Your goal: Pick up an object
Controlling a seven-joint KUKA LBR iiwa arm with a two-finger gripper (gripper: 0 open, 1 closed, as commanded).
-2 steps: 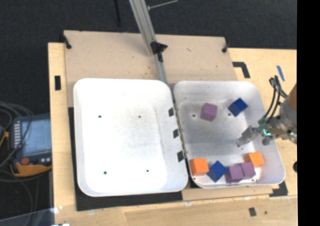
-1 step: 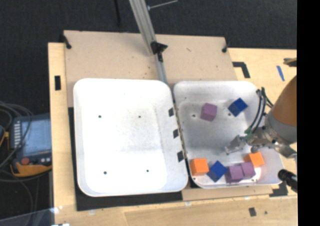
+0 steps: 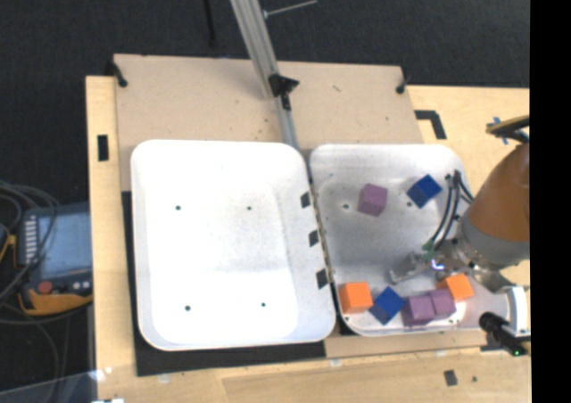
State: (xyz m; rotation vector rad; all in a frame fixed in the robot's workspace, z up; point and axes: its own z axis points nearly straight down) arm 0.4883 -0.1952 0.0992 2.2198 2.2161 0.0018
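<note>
The blocks all sit in the right bin. A purple block lies toward its upper middle, with a blue block just at its three o'clock. Along the near edge runs a cluster: an orange block at the left, a second blue block touching it at four o'clock, then a wider purple piece, and a second orange block at its one o'clock. The gripper hangs low over the bin floor, at about twelve o'clock from that cluster, none of the blocks visibly in it; its state I cannot tell. The arm comes in from three o'clock. The left bin sits beside it.
</note>
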